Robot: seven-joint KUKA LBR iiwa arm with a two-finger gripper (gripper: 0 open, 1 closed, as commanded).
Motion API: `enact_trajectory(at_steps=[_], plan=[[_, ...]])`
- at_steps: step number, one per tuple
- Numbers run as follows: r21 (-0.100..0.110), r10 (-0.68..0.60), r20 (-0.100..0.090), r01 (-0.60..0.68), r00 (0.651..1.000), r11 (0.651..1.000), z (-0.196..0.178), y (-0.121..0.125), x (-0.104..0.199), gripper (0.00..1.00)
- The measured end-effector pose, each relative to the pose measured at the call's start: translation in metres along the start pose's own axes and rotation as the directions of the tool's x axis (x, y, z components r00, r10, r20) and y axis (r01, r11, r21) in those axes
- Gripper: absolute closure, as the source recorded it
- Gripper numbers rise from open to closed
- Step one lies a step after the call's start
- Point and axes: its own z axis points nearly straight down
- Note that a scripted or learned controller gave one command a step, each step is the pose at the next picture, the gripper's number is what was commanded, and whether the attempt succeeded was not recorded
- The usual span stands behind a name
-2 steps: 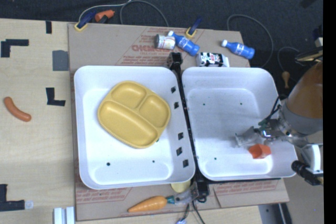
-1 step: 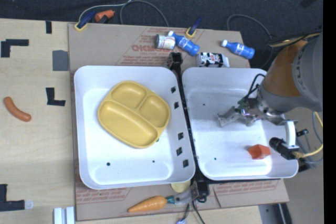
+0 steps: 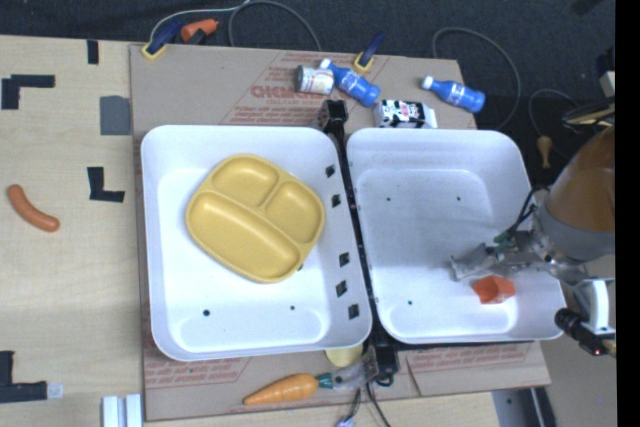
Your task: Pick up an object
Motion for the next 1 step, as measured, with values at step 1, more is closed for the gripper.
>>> enact_trajectory(at_steps=[1], plan=[[0.002,-0.007,0.001,0.007,1.0,1.0,0.0008,0.0633,0.0156,0.0]])
